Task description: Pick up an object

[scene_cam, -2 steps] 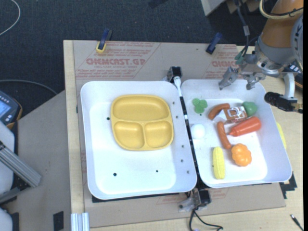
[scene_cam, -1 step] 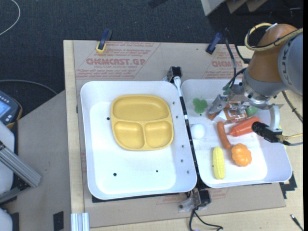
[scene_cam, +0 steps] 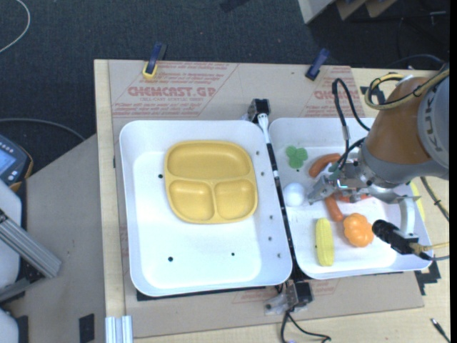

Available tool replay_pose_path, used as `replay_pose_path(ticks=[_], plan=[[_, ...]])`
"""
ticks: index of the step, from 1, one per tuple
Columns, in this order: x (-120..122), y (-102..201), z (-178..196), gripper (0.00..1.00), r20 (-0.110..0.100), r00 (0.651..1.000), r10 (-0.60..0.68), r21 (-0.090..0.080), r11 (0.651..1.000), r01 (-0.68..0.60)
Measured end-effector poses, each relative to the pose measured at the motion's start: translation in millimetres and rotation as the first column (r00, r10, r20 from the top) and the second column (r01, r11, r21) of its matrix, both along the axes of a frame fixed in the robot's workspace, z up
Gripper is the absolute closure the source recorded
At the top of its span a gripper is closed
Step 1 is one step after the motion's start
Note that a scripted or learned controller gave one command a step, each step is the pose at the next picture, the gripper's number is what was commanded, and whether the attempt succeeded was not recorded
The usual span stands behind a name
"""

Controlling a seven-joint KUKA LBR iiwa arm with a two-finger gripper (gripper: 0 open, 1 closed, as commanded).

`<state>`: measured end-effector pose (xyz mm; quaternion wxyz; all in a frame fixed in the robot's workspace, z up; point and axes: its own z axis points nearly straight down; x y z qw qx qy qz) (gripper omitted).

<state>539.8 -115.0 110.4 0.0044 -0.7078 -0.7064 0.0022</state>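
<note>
Objects for picking are gathered in the right bin [scene_cam: 371, 264]: a green piece [scene_cam: 296, 155] near the far wall, an orange carrot-like piece [scene_cam: 323, 164] beside it, a white ball [scene_cam: 293, 194] close to the divide between the bins, a yellow corn cob [scene_cam: 324, 241] towards the near edge, an orange fruit [scene_cam: 358, 230] just beside the corn, and a short reddish piece [scene_cam: 334, 209] between ball and fruit. The gripper [scene_cam: 330, 189] is lowered among them, just beside the reddish piece and near the ball, which suggests that one of these two is being targeted. How far the tool is open cannot be told, since the mechanism is seen from above and blurred; nothing is visibly held in it. The left bin [scene_cam: 143, 213] is occupied by a yellow compartment tray [scene_cam: 211, 180], presumably set there as a place for picked items. Crowding around the gripper is judged to be the main risk to a clean grasp.
</note>
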Motion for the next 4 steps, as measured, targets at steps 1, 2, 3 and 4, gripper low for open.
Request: replay_pose_path(ticks=[1, 2, 3, 4], plan=[[4, -1, 12, 1.0, 0.012, 1.0, 0.0, -0.004, 1.0, 0.0], [62, 109, 78, 1.0, 0.019, 1.0, 0.014, 0.002, 1.0, -0.014], [19, 126, 223, 1.0, 0.026, 1.0, 0.006, -0.001, 1.0, -0.006], [-14, 48, 178, 1.0, 0.003, 1.0, -0.007, -0.004, 1.0, 0.007]])
